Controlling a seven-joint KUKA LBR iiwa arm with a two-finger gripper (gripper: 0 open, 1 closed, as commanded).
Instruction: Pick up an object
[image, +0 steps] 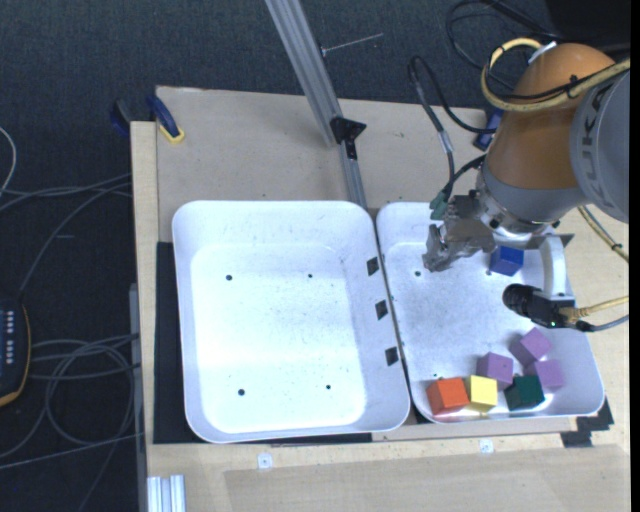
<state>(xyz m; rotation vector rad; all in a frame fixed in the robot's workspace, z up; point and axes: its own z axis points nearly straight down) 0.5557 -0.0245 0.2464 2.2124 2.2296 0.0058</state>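
A: Where's the target?
B: Blue cube (507, 261), right bin (440, 320), far end, just beside the pincer (438, 260). Can't tell if pincer's clenched or released; nothing seen in it.
A: Handling?
B: Prob. light, rigid, smooth. Grip two opposite flat faces, mid-height. More blocks clustered at near edge, e.g. orange block (449, 394).

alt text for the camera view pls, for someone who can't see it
A grey and orange robot arm reaches from the right, its gripper low over the right bin. That bin holds a blue block and, near its front corner, orange, yellow, green and purple blocks.
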